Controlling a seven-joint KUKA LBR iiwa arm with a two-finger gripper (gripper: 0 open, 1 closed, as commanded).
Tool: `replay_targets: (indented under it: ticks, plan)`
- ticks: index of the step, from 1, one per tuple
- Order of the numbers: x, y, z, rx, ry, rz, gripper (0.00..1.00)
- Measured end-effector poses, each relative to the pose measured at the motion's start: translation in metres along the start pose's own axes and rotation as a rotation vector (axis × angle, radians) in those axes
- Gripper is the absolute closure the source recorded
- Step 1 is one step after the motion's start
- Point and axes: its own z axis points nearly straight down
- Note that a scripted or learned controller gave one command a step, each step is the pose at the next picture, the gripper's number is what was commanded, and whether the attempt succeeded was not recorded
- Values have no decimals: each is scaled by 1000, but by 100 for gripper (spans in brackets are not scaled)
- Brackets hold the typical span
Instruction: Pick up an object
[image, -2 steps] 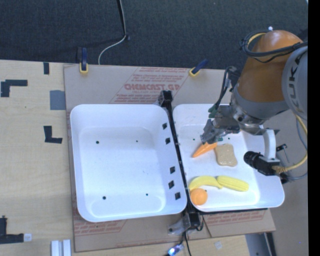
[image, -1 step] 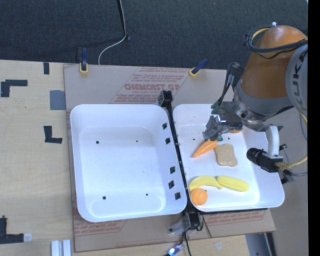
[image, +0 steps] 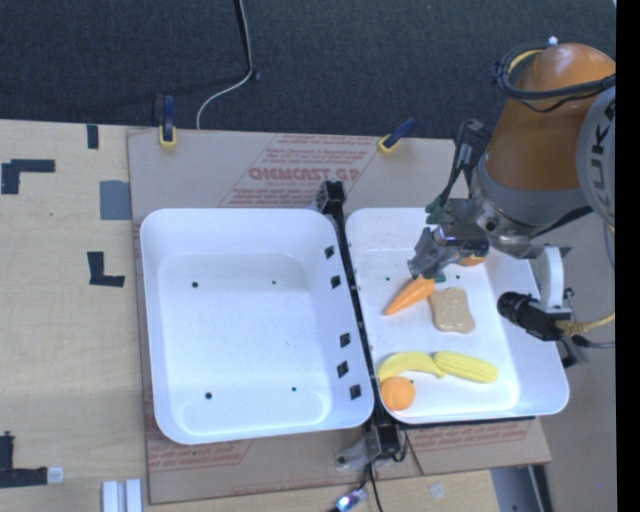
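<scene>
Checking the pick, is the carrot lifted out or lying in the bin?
Lying in the right bin. The carrot rests flat on its floor, thick end just under the gripper; a grasp cannot be told.

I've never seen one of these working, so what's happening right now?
Gripper low in right bin, over carrot. Nothing seen held. Biscuit close beside.

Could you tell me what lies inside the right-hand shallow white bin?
In the right-hand white bin: orange carrot, tan biscuit, yellow banana, yellow corn cob, orange ball. The gripper covers the rest.
</scene>
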Motion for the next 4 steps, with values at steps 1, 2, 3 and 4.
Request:
replay_targets:
  ticks: [1, 2, 3, 4]
  plan:
    - [0, 0, -9, 1, 0, 0, 100]
    - [43, -15, -141, -18, 1, -4, 100]
    - [45, -31, -39, 8, -1, 2, 100]
    - [45, -29, -54, -2, -1, 0, 100]
